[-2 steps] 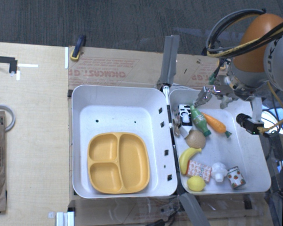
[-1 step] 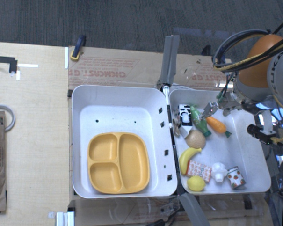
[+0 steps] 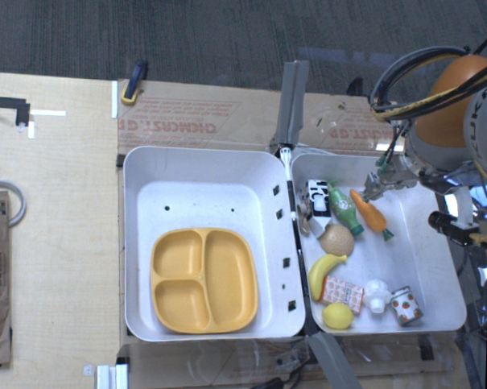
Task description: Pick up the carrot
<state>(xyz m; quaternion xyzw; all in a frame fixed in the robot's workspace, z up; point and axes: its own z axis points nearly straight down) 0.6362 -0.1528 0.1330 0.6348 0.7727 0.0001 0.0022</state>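
The orange carrot lies slanted in the right bin, near its back wall, with a green stub at its lower right end. A green bottle lies just left of it. My gripper hangs right above the carrot's upper left end, close to it or touching. The grey wrist and orange band rise behind it to the upper right.
The right bin also holds a black-and-white packet, a brown potato, a banana, a red snack pack, a lemon, a white object and a small can. A yellow divided plate sits in the left bin.
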